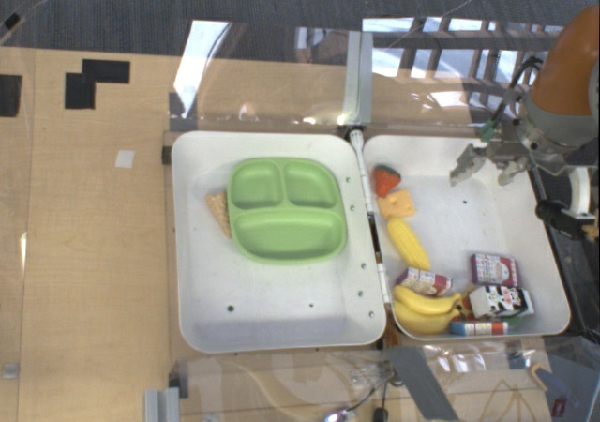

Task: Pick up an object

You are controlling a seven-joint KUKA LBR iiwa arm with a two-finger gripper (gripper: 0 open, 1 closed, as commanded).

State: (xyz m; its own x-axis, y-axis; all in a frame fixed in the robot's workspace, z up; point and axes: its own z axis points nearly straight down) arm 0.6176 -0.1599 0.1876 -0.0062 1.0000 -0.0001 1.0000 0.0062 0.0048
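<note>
Worktop: light wood surface carrying 2 shallow white bins set side by side, so goods can pass from one to the other. Left bin: holds 1 green sectioned plate lying flat near its middle, with 1 tan cracker-like piece tucked against the plate's left edge. Right bin: holds the pickable stock, crowded toward its left wall and near corner, which leaves the far right part bare. Arm: grey with orange band, entering from the right, poised over that bare far corner of the right bin. Pincer: its 2 fingers stand spread apart, nothing between them, well apart from every item; judged to be at the approach stage, no pick yet made. Stock, descending: 1 banana by the near wall; 1 yellow corn-like piece; 1 purple carton; 1 black-and-white carton; 1 small pink packet touching the banana; 1 orange block; 1 red strawberry-like item; 1 marker-like stick along the near wall. Any of these would serve as the object.
</note>
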